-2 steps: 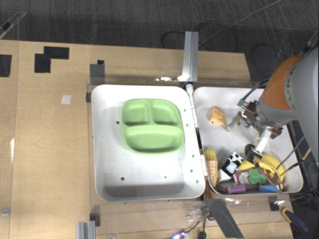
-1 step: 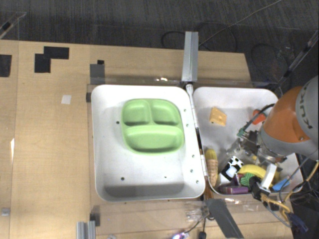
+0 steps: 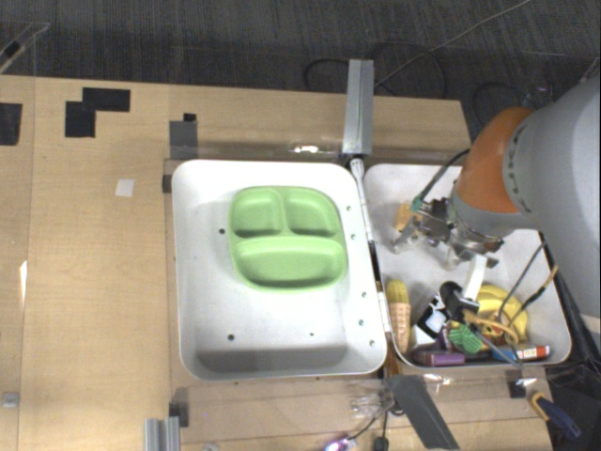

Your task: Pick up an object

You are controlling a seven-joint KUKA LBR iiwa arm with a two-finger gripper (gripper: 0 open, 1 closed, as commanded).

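Note:
My gripper (image 3: 409, 231) hangs over the upper left part of the right bin (image 3: 394, 181), below the orange-banded wrist (image 3: 488, 172). A small yellowish piece (image 3: 404, 216) shows right at its tip; whether it is held I cannot tell. Loose objects lie along the bin's near side: a corn cob (image 3: 399, 306), a yellow banana-like toy (image 3: 502, 306), a purple marker (image 3: 439, 356), a green piece (image 3: 467, 337) and a red-tipped marker (image 3: 531, 352). All of them lie nearer the front than the gripper.
The left bin (image 3: 202, 252) holds a green divided plate (image 3: 286, 237). A metal divider (image 3: 359, 111) stands between the bins at the back. The wooden bench (image 3: 84, 252) stretches to the left.

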